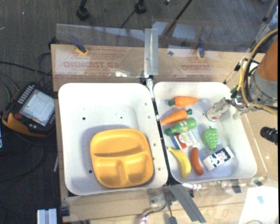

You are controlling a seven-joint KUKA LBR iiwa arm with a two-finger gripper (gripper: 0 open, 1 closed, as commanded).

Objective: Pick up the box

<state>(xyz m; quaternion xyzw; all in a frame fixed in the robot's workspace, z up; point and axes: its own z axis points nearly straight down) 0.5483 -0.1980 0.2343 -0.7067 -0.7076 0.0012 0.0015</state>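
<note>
A small white box with black patches [218, 158] lies tilted near the front right corner of the right bin [245, 139]. A second small carton, white with red print [186, 138], lies in the middle of that bin. My gripper [218, 110] hangs over the bin's right rear part, reaching in from the right. It is apart from the black-patched box, well behind it, and nothing shows in it.
The right bin also holds two carrots [179, 107], a green bottle [182, 126], green grapes [211, 137], a banana [181, 161] and a red sausage [196, 160]. A yellow divided tray [122, 157] sits in the left bin [79, 106]. Yellow cables [245, 73] hang by the arm.
</note>
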